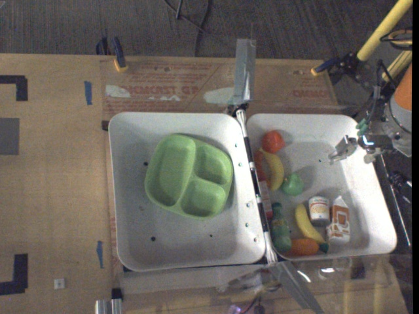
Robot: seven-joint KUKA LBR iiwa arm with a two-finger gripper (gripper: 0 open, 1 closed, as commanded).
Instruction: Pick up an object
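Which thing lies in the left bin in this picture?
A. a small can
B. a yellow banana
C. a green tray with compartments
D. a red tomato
C. The green tray with compartments lies alone in the left bin, while the fruit and the can sit in the right bin.

Soft, even overhead light, moderately bright, with a warm cast on the table [52, 195]. The two white bins [131, 241] show pale and slightly washed out, with faint shadows along their inner walls. The green tray [190, 175] casts a soft shadow beneath its lower edge. Overall sharpness is low and grainy; small items look smeared.
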